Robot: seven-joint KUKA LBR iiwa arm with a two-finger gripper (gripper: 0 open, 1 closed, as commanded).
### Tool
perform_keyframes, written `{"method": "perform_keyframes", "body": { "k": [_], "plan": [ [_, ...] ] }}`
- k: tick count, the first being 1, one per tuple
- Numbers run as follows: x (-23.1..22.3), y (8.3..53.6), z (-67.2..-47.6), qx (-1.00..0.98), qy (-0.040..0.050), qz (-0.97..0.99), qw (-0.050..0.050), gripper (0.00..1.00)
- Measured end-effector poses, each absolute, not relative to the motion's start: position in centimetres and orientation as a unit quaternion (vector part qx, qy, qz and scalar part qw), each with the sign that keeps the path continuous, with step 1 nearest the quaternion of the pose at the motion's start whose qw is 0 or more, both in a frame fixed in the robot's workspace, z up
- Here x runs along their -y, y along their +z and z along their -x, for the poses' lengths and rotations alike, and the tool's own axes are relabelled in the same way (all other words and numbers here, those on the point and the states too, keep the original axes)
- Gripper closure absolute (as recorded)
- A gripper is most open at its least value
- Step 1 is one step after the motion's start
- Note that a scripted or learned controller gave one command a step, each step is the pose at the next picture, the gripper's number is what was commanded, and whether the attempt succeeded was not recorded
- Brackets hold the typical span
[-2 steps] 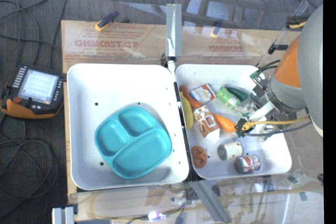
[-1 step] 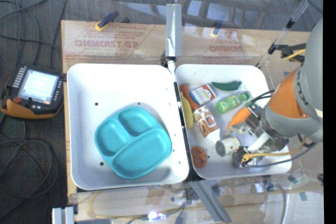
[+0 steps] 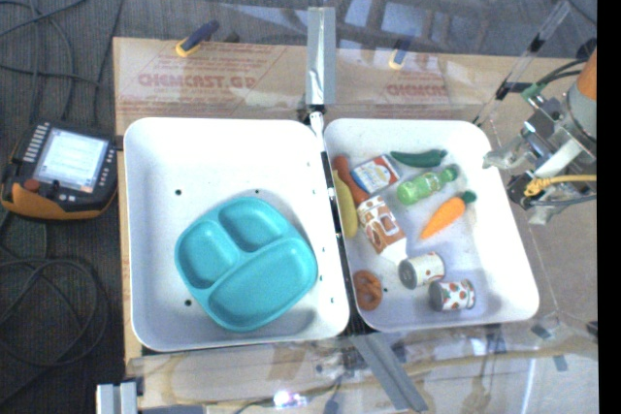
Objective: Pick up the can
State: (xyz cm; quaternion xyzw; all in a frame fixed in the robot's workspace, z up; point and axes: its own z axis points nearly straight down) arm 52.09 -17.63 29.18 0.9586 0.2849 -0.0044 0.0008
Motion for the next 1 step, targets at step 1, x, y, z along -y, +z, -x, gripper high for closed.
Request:
{"method": "perform_keyframes", "body": {
  "k": [1],
  "plan": [
    [10.89,21.22,-50.90,-0.114,-0.0049,-0.993,0.001,0.00]
  ]
}}
